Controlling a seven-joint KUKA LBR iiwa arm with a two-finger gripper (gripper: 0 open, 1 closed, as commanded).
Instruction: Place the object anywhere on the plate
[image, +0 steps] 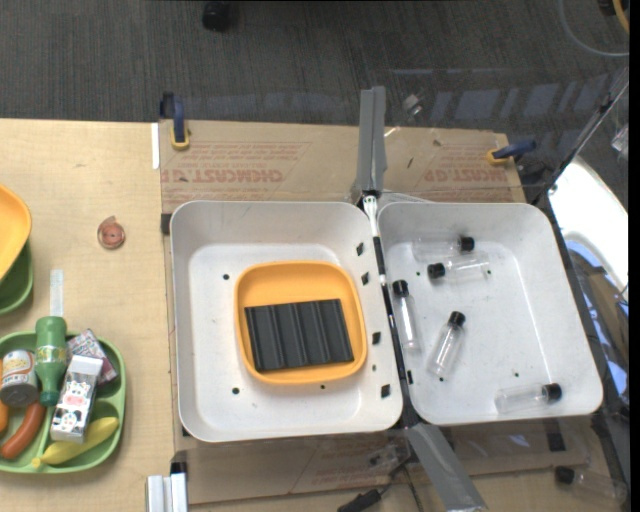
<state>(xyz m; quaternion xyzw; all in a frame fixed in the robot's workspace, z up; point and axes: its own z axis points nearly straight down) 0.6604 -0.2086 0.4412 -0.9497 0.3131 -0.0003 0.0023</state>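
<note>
Desk (80, 180), pale wood laminate: green sectioned tray (100, 425) of toy food at far left; small pink disc (111, 234) nearby. Left bin (200, 330), glossy white plastic, rounded corners: orange plate (298, 285), rounded square, carrying a dark grey ribbed rectangular object (299, 334) flat across its lower half. Right bin (540, 300), same make: five clear cylindrical vials with black caps, scattered, lying flat — one (404, 314) along the left wall, two (450, 244) (460, 268) near the top, one (447, 342) central, one (527, 397) near the lower right corner
</note>
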